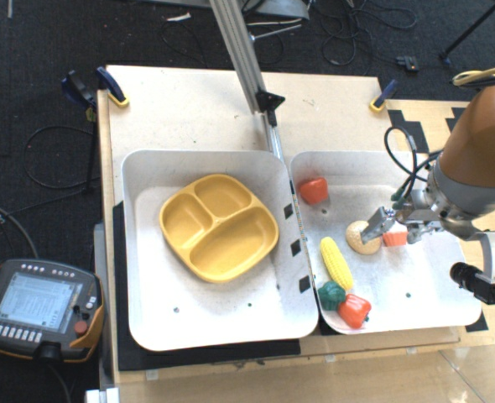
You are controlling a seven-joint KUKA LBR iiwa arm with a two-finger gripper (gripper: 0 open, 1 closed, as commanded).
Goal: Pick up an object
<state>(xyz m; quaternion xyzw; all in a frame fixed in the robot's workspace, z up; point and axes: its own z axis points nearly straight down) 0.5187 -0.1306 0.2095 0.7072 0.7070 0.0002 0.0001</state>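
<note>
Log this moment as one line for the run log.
arm: over right bin | gripper: beside tan piece, grip unclear | orange block: by wrist | corn: loose | tray: left bin

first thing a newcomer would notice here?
Probably the yellow divided plate, lying alone in the left bin. Next, the grey-and-orange arm reaching in from the right, its gripper low over the right bin beside a tan round piece and a small orange block. Toy food dots that bin: a corn cob, a red piece near the back, a red pepper and a green piece at the front.
</note>
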